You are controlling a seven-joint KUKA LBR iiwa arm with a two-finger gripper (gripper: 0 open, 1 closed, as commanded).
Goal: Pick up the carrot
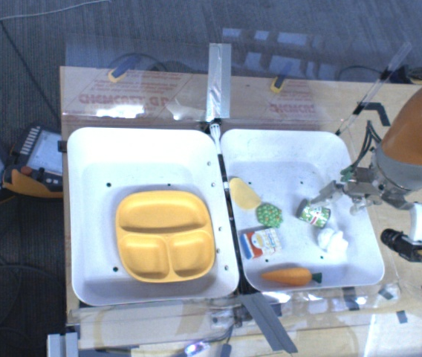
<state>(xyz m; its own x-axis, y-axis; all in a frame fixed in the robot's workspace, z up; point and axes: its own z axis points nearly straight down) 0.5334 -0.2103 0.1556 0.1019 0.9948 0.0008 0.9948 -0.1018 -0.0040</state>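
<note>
Carrot [291, 277] lies flat along the near wall of the right bin [359, 162], untouched. The gripper [328, 193] hangs above the same bin beside a small can [314, 214], well apart from the carrot; whether it is apart or together cannot be told. A green ball [269, 214], carton [261, 242] and white lump [333, 240] share this bin. The left bin [92, 155] holds a yellow divided tray [166, 235].

Dark grey carpet [122, 21] covered the floor around a pale wooden bench [307, 99]. A thin white cable [62, 7] trailed across the carpet, and a handheld control pendant [25, 166] lay at the left
</note>
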